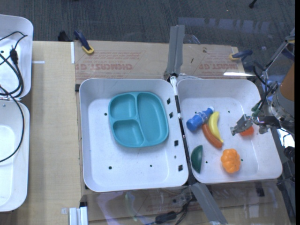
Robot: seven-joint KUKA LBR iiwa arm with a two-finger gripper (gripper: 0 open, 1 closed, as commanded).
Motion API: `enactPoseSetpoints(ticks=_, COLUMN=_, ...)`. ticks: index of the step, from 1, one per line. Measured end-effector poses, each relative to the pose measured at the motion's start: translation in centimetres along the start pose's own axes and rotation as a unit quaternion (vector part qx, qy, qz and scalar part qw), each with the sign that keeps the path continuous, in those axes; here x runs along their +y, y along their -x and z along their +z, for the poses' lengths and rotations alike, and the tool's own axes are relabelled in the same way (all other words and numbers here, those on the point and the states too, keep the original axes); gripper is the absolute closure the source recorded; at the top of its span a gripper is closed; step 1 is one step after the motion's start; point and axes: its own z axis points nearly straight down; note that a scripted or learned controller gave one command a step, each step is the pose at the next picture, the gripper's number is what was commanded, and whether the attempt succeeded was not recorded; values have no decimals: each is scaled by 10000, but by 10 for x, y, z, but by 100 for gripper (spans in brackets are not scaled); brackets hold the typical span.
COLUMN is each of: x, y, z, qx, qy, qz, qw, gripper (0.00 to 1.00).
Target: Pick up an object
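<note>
Two white bins sit mid-frame, and in the right bin (pixel 262 170) the pincer (pixel 240 126) hangs right over a small orange-red object (pixel 247 131) at center right, can't tell if it's apart or together.

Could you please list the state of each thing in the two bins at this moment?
Teal divided plate: flat, right way up, in the left bin.
Blue bottle: lying on its side, right bin.
Banana: lying beside the bottle.
Carrot: lying against the banana.
Green piece: lying near the bin's left wall.
Orange pepper: resting apart.
Gripper: low over a small red-orange object.
</note>
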Motion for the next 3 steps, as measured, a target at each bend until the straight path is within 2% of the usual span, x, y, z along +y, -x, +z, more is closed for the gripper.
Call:
enactPoseSetpoints(ticks=1, x=52, y=-56, z=85, qx=0, qy=-3, qz=12, qw=10000, gripper=0)
enactPoseSetpoints(ticks=2, x=57, y=-42, z=135, qx=0, qy=-4, qz=25, qw=10000, gripper=0)
enactPoseSetpoints(ticks=3, x=56, y=-41, z=126, qx=-1, qy=-10, qz=44, qw=10000, gripper=100)
